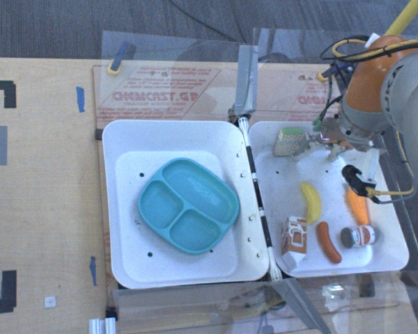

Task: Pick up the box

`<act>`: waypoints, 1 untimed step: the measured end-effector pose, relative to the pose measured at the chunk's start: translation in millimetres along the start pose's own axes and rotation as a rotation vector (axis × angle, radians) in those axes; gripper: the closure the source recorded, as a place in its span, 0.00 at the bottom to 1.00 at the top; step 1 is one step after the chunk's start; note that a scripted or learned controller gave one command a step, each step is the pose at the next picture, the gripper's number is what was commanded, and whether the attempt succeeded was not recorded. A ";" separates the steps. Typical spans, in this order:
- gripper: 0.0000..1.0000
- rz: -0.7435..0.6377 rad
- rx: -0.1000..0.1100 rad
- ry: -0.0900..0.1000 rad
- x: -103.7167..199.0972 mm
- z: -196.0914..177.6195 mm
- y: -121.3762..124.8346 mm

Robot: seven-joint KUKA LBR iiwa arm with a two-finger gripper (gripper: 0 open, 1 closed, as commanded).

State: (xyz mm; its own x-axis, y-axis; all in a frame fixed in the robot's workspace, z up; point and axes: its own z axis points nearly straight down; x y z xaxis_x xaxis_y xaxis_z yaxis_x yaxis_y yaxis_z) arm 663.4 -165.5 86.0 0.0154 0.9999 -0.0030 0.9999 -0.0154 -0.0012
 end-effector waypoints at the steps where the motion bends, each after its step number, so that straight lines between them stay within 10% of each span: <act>1: 0.00 0.000 0.000 0.000 0.1 0.0 0.0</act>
State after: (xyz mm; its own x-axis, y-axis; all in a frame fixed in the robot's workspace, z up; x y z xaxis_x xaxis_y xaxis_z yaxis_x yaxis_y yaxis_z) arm 663.5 -165.3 86.0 0.0154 0.9999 -0.0029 0.9999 -0.0154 -0.0011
